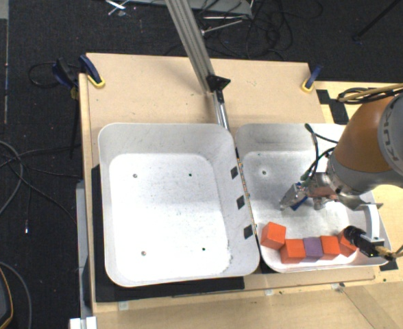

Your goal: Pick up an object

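My pincer (pixel 292 201) hangs over the middle of the right bin (pixel 270 149), above bare white floor. I cannot tell how far it is open, because from this slant its tip is small and dark. I see no block at its tip, so I judge it has hold of nothing.

The things to pick are all in this same bin, near the front wall. One orange block (pixel 273 234) lies a little apart from the others, and it is the nearest to my pincer. Behind it a row lies along the wall: a second orange block (pixel 294 250), a purple block (pixel 313 246) and a third orange block (pixel 330 245), each touching the next. The left bin (pixel 160 197) holds no block.

I think the danger is in the row. The blocks there are pressed together and against the wall, so the pincer may find no gap and only push them, or land on top of one. The lone orange block is tilted, and a closing pincer could turn it and let it slip out. If I go down where I am now, I will close on nothing.
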Available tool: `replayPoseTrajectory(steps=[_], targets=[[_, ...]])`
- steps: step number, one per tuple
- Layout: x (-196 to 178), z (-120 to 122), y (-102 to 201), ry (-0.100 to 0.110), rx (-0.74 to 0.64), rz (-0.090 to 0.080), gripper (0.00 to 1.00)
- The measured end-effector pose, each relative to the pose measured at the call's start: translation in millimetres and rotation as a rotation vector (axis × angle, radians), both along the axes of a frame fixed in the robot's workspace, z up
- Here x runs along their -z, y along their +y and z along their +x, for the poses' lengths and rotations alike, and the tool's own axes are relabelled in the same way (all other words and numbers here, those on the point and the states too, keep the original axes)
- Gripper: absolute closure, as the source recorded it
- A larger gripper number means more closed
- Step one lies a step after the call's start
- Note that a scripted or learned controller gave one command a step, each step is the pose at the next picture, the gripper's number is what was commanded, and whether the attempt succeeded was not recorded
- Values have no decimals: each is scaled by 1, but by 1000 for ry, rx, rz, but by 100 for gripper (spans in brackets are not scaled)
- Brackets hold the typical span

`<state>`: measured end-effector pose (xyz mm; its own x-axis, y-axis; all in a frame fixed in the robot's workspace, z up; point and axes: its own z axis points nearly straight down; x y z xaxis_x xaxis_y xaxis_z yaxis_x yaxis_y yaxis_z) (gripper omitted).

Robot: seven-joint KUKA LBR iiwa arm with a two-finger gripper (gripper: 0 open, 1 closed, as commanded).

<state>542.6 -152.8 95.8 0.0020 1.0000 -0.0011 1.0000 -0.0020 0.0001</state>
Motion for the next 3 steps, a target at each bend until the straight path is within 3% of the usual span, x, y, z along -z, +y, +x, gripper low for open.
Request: replayPoseTrajectory(steps=[1,2,3], targets=[[-120,19,5,-9,-6,-2,0],[-160,47,4,-6,-6,-1,0],[-116,43,47,4,-7,2,0]])
